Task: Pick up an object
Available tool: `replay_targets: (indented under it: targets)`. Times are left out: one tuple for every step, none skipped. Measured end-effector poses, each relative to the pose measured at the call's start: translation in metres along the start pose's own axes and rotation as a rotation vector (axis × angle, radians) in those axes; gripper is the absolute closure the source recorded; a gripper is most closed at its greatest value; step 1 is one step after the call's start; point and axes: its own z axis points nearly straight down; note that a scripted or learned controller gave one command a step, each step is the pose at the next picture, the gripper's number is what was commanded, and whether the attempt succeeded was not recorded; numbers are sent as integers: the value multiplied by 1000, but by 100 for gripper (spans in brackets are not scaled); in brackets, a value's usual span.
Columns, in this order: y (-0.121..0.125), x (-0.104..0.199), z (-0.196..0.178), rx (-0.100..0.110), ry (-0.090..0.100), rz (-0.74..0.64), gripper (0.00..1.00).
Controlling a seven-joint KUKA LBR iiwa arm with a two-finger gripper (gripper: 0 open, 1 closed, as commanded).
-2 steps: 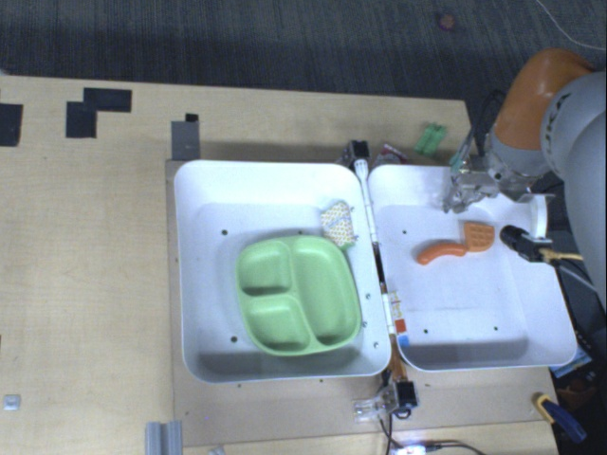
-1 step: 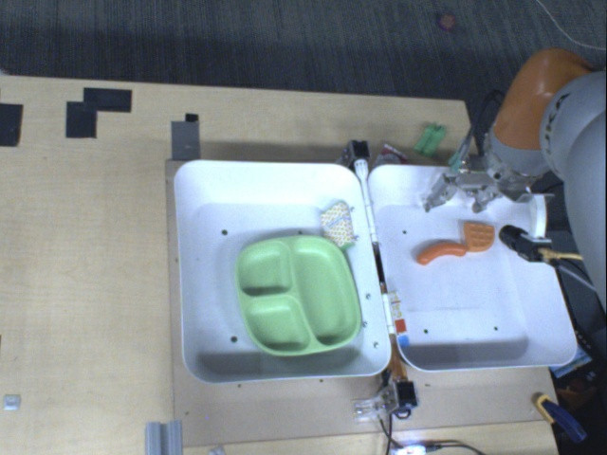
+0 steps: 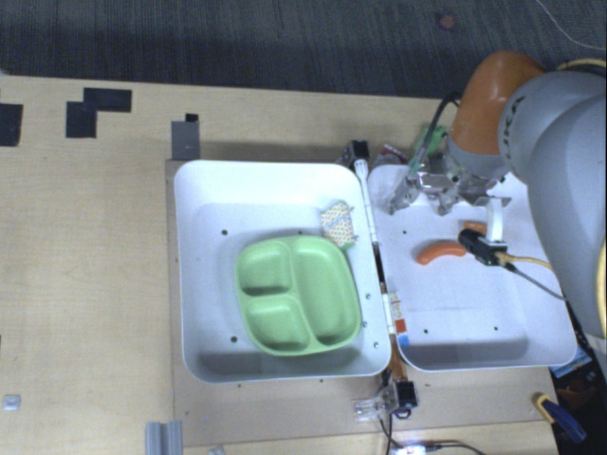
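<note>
Left bin (image 3: pixel 204 254): green tray (image 3: pixel 297 294), patterned scrap (image 3: pixel 338 222)

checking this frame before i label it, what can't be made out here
- Two-finger gripper, camera view: small and blurred, so fingers open or shut can't be told.
- Small pale patterned object beside the green divided plastic tray: too small to identify.
- Right white bin: far corner covered by the grey arm.

Bright even light, soft shadows, slight blur

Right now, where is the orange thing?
The orange thing lies in the right bin, near its upper middle, just below the gripper.
</note>
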Motion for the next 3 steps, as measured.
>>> replay_targets:
  targets:
    - [2, 0, -12, -5, -1, -2, 100]
    - [2, 0, -12, -5, -1, -3, 0]
    - [3, 1, -24, -10, -1, -5, 100]
